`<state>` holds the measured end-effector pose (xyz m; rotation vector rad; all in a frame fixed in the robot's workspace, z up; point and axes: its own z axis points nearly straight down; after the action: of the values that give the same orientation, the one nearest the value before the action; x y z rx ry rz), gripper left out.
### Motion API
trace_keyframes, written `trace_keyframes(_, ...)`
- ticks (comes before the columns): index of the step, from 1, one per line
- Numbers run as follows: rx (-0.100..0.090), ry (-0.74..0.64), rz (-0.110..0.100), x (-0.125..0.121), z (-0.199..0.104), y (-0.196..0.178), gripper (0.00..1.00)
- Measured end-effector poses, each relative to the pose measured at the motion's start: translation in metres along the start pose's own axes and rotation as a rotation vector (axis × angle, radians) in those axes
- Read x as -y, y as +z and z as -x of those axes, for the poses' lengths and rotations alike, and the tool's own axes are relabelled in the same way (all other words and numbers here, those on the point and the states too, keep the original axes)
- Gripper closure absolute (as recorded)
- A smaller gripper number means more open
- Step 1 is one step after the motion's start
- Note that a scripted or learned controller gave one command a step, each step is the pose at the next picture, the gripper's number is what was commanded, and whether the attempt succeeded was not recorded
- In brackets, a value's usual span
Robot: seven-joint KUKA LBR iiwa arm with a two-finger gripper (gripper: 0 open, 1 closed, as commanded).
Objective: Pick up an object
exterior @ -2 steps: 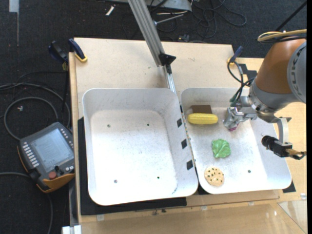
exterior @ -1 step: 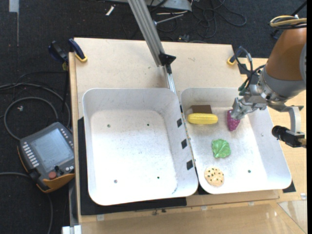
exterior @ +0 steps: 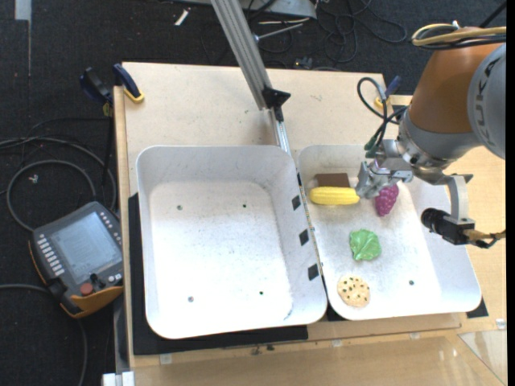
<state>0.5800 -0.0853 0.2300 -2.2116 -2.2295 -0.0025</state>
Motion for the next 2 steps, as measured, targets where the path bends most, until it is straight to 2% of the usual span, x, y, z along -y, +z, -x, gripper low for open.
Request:
trace_keyframes(1, 0.0, 0.0, -0.001, -0.01, -0.05, 0.009, 1.0)
trace_keyframes(2, 0.0, -0.001, 0.002, -0.015, -0.103, -0.004, 1.0)
